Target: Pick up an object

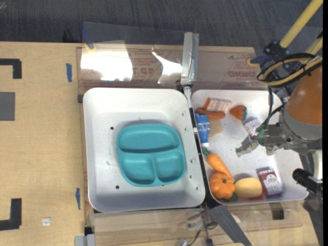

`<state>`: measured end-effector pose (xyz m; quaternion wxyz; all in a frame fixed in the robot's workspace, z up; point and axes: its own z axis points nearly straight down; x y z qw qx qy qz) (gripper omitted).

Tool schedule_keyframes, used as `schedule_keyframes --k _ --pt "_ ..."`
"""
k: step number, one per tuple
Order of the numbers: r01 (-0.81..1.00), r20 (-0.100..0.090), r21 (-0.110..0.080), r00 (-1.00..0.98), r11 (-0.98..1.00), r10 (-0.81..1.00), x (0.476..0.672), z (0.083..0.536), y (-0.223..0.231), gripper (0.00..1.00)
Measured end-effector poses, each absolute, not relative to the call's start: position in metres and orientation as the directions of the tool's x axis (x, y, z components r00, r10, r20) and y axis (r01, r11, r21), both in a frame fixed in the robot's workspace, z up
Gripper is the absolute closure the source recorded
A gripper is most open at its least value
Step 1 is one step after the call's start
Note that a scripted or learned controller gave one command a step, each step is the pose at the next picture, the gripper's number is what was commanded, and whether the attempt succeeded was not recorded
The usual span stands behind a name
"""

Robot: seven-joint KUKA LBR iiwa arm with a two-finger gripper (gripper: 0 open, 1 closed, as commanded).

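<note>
So, looking down from the overhead camera: two white bins sit side by side on a wooden tabletop (36,152). The left bin (97,111) has a teal divided plate (150,154) lying flat in the middle, three compartments, nothing on it.

The right bin (230,199) is where all the small stuff is. Along its left wall there's a blue tube (203,127), and just below that a carrot (218,163) lying at a slant, with its lower end touching a small orange pumpkin (222,185). Right beside the pumpkin is a yellowish potato-looking thing (248,187), and next to that a small red and white box (269,181) near the front right corner. Up at the back of the bin there's a red and white packet (218,105) with a hot dog (212,115) just in front of it, plus an orange-red pepper (238,111) a bit to the right.

The arm comes in from the right, orange band visible, and the gripper (248,145) hangs over the middle of the right bin, on a bare patch between the pepper and the potato. The jaws look spread apart with nothing between them, though it's a bit murky at this angle, so take that loosely. It's not touching any of the items as far as I can see.
</note>
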<state>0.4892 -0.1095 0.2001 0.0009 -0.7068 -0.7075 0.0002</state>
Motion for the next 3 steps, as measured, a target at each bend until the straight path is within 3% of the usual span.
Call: schedule_keyframes --k 1,2,3 --pt "1.000 0.002 -0.007 -0.021 0.021 1.000 0.495 0.102 -0.104 0.00" --pt "0.972 0.000 0.003 0.237 -0.237 0.972 0.542 0.196 -0.100 0.00" --pt "0.944 -0.002 -0.005 0.331 -0.331 0.944 0.590 0.131 -0.159 0.00"
